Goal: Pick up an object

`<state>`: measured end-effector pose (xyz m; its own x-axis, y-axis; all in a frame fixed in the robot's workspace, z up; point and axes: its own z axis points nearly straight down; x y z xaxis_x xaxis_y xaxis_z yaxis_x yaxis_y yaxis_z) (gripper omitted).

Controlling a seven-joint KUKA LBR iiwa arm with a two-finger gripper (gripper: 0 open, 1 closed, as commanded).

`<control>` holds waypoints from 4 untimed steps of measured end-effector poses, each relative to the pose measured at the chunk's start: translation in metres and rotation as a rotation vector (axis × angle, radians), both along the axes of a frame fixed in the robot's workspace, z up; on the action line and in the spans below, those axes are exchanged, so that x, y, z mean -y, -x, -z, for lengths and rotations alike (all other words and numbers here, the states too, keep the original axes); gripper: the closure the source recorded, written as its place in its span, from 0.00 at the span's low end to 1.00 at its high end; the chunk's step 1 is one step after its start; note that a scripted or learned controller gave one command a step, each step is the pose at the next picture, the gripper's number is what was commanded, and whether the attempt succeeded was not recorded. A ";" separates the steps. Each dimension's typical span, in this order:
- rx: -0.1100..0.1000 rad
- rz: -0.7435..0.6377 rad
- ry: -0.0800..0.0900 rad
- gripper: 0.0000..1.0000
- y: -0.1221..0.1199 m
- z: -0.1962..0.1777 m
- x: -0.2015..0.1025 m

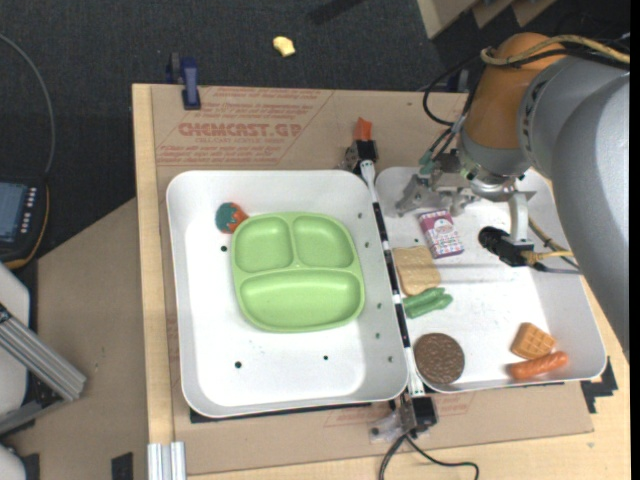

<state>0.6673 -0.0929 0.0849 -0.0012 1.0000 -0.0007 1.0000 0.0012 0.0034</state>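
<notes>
White plastic everywhere on this bench: two shallow bins side by side on a brown board. The left white bin (200, 358) has a light green divided plate with three compartments (297, 271) sitting roughly in its middle, and a small round red and green toy (231, 217) lies just beside the plate's far left corner, touching or nearly touching it, hard to call.

The right white bin (580, 313) has all the little stuff. A small pink and white box (440, 234) lies toward the far end. Near of it, against the left wall, a tan cracker-like square (414, 267), with a small green bean-shaped piece (427, 302) touching its near edge. Nearer still there's a round brown cookie-like disc (439, 357). In the near right corner an orange waffle-shaped piece (532, 342) sits just beside an orange carrot-like stick (536, 367).

The grey arm with the orange band (510, 78) reaches in from the right, and the gripper (437, 190) hangs over the far end of the right bin, just beyond the pink box. Can't tell its grip state from this angle, nothing visibly in it.
</notes>
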 end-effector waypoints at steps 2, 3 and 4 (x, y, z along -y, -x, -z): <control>0.001 -0.001 0.001 0.00 -0.001 0.000 0.008; -0.003 0.000 -0.001 0.00 0.001 0.000 -0.002; -0.007 0.002 -0.001 0.00 0.029 0.000 -0.001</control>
<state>0.6384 -0.0922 0.0847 0.0008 1.0000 0.0001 1.0000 -0.0008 -0.0034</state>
